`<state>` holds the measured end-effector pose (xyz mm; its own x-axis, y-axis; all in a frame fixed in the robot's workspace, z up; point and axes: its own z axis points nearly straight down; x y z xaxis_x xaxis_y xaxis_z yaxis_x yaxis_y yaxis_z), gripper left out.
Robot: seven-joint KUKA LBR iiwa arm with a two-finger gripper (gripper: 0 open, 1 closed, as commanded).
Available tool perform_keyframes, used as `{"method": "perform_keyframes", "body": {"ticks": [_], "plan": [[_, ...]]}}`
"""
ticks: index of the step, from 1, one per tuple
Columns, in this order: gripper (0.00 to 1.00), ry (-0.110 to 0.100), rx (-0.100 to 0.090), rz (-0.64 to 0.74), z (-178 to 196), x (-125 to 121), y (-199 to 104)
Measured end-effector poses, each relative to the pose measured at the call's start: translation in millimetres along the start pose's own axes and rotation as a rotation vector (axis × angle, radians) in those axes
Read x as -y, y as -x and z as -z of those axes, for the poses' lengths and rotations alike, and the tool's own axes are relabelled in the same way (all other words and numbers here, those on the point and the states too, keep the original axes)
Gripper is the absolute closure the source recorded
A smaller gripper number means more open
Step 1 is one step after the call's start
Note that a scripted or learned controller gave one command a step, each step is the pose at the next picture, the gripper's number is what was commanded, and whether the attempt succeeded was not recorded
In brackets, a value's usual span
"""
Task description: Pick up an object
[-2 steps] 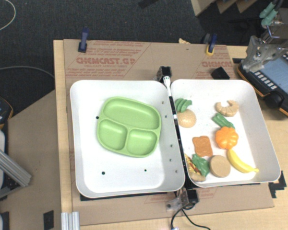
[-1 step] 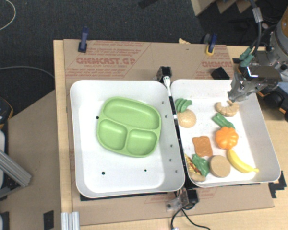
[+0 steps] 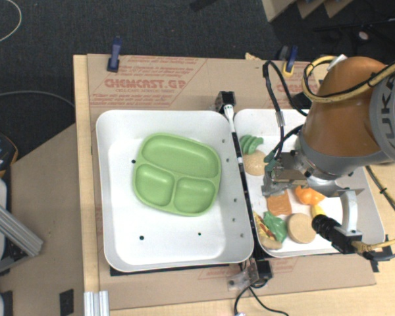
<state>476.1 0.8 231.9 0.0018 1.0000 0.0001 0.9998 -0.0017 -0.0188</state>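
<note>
My gripper (image 3: 275, 183) hangs low over the right bin (image 3: 375, 219), near its left side. Just below it lies an orange-brown block (image 3: 279, 205). A pale round piece (image 3: 255, 164) and a green ridged piece (image 3: 252, 142) lie to the gripper's upper left. An orange piece (image 3: 309, 195) and a small yellow piece (image 3: 318, 209) sit to its right. A tan disc (image 3: 301, 229) and a green leafy piece (image 3: 274, 226) rest near the bin's front edge. The arm's orange band hides much of this bin.
The left bin (image 3: 115, 196) holds a green divided plate (image 3: 178, 174) near its middle. Blue clamps (image 3: 114, 55) hold the cardboard base at the back. A black bar (image 3: 236, 151) runs between the two bins.
</note>
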Motion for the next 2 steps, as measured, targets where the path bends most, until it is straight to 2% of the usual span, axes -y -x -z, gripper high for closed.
{"method": "perform_keyframes", "body": {"ticks": [1, 2], "plan": [[1.0, 0.03, -0.005, 0.013, 103, -2, -87], [1.0, 0.038, -0.002, 0.0, 234, 0, -53]]}}
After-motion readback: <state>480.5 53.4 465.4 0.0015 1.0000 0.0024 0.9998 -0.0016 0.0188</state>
